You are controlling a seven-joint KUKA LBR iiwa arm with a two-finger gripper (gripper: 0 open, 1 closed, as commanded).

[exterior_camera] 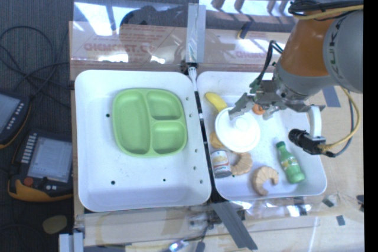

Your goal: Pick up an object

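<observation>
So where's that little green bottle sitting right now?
The green bottle lies in the right-hand bin, near its right side, just right of the croissant and below the gripper.

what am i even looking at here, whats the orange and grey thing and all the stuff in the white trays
The orange and grey thing is a robot arm reaching in from the right; its task is to pick up an object. One fixed camera looks down on the bench at a slant. Its gripper hangs over the right bin, above a white bowl. I can't tell whether it holds anything. Around the bowl lie a banana, a green bottle, a small can and a croissant. The left bin holds a green divided plate.
</observation>
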